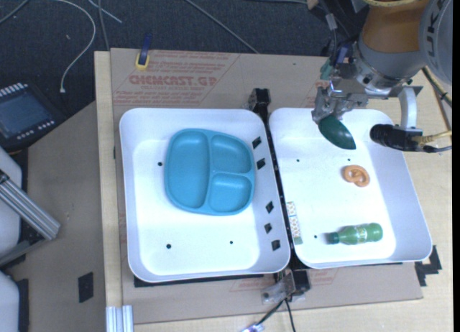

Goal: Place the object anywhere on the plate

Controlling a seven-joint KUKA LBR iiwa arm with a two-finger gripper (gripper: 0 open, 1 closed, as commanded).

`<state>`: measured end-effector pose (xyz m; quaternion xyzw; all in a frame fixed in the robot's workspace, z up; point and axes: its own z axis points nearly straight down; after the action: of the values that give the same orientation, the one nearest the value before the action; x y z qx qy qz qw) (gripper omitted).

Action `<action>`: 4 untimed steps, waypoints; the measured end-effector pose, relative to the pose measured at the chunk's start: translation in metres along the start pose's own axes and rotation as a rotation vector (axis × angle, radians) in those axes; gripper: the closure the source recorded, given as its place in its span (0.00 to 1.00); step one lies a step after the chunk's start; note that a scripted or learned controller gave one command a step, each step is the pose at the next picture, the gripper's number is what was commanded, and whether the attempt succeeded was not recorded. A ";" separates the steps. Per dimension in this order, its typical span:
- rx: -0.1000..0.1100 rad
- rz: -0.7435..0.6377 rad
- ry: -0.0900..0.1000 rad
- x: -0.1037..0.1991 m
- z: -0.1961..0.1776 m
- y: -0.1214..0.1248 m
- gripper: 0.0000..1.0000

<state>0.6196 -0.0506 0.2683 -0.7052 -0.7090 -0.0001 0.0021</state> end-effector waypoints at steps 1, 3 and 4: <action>0.002 -0.001 0.000 0.060 0.013 -0.019 1.00; 0.004 0.000 -0.001 0.167 0.047 -0.042 1.00; 0.000 0.003 -0.001 0.185 0.035 -0.055 1.00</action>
<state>0.5640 0.1346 0.2340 -0.7062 -0.7080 0.0003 0.0016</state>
